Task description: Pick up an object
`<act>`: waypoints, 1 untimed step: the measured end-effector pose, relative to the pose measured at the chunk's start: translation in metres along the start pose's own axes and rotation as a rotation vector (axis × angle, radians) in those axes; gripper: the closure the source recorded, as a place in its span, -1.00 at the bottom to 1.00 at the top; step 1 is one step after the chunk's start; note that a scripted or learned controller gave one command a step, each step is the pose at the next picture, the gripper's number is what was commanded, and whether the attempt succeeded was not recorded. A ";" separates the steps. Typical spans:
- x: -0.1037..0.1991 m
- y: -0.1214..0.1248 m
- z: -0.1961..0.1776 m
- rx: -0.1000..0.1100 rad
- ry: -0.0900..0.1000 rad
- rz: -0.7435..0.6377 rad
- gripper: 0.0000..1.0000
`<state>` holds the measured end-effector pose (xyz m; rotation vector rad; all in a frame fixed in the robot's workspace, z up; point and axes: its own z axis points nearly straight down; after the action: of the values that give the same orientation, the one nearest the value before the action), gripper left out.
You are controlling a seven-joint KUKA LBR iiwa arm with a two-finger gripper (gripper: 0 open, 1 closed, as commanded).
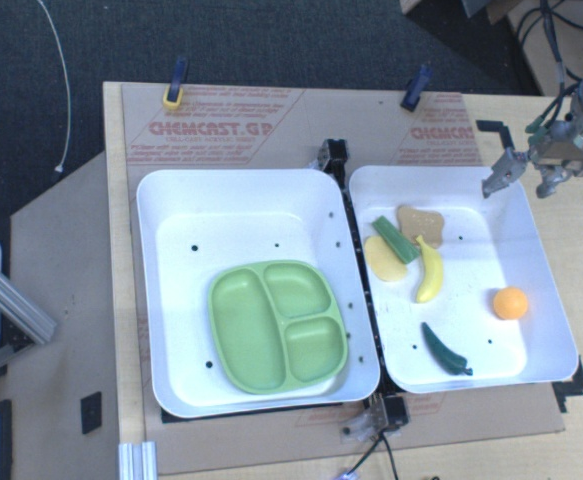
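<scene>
Two white bins [161,268] fill the bench; pincer [526,180] open, empty, so drop squarely over orange ball [510,303] just below it

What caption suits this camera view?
Gripper open over right bin holding banana, orange; green tray in left bin.

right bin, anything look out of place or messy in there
Mostly tidy. The one cluster: the banana, a green stick-shaped piece, a pale yellow piece and a tan piece lie bunched together, touching or overlapping. The orange and dark green pepper lie apart. Nothing looks spilled or damaged.
</scene>
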<state>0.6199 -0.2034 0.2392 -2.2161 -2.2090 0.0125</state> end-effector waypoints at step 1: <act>0.001 0.003 -0.009 -0.014 -0.003 -0.004 -1.00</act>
<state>0.6226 -0.2026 0.2479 -2.2210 -2.2218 0.0003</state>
